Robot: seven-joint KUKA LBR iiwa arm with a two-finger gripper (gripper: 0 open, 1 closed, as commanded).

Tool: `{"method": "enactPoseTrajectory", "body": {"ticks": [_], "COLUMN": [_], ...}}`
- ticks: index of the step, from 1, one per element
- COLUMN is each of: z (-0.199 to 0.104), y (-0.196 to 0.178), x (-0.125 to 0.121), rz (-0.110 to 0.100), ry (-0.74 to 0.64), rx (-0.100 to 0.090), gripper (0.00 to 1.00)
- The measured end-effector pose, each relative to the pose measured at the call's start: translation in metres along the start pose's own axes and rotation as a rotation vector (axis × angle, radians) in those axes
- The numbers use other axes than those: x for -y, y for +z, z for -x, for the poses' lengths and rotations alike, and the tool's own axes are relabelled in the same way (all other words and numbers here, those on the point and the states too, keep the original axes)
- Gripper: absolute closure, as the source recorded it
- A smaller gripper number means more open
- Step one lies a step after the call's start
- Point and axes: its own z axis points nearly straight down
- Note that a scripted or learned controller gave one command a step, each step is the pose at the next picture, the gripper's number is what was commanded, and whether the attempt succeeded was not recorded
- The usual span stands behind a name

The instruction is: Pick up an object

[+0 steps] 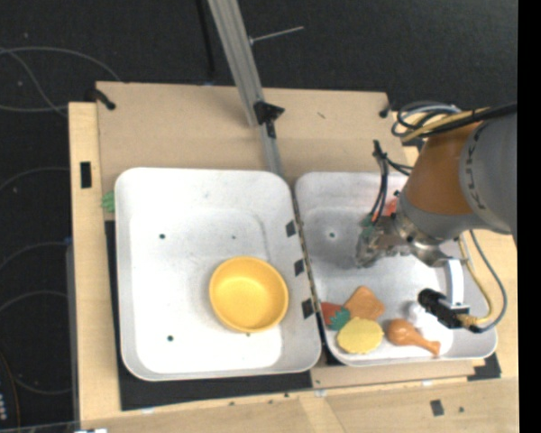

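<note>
Toys I see in right bin [343,197]: yellow disc [359,336], orange drumstick [411,335]. Gripper [370,246] above; can't tell finger state. Tan worktop [180,129], dark floor [36,43].

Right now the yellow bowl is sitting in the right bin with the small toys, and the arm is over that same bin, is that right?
Not quite. The camera view shows the yellow bowl in the left bin, by itself. The small toys lie in the right bin, and the arm is over that right bin, as you said.
</note>
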Motion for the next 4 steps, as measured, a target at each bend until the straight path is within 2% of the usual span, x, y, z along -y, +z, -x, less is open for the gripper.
{"method": "enactPoseTrajectory", "body": {"ticks": [2, 3, 4], "z": [-0.001, 0.000, -0.047], "y": [-0.118, -0.158, -0.141], "x": [-0.007, -0.009, 0.009], "rz": [0.005, 0.003, -0.003], "ry": [-0.011, -0.011, -0.012], "rx": [0.002, 0.001, 0.001], "gripper": [1.00, 1.00, 1.00]}}
